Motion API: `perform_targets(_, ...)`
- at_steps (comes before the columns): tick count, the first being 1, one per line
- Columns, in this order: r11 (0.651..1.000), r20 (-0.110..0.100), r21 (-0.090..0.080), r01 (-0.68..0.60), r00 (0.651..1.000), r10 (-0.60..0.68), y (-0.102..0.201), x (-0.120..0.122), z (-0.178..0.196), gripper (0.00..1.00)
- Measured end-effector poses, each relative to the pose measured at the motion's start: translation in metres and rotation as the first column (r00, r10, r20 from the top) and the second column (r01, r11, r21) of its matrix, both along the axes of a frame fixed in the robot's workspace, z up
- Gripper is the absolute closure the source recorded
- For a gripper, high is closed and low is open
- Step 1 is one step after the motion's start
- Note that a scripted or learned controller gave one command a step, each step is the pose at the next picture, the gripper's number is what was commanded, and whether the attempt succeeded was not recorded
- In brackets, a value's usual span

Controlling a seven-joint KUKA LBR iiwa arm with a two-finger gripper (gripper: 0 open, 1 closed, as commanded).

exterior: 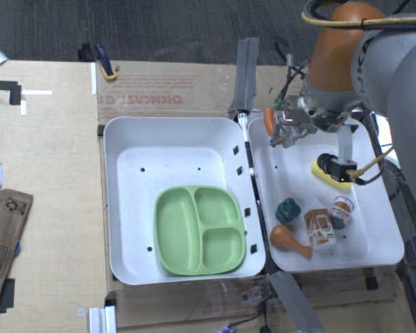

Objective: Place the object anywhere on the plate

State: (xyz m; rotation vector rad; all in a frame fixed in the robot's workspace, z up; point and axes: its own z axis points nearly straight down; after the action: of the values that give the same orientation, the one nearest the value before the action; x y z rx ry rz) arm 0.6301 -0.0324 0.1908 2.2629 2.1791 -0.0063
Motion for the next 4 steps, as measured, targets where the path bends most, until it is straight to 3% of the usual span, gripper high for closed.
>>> perform_targets(1, 0.998, -0.001, 0.002, -0.069, 0.998, 0.069, 0.058, -0.065, 0.000, 1.00)
perform_targets(2, 0.985, 0.000, 0.002, -0.172, 0.985, 0.172, 0.039, -0.070, 0.000, 1.00)
perform_targets(3, 0.977, -0.001, 0.002, -0.214, 0.977, 0.214, 0.098, -0.128, 0.022, 1.00)
perform_targets(4, 0.860, 0.000, 0.003, -0.510, 0.860, 0.510, 0.095, -0.132, 0.006, 1.00)
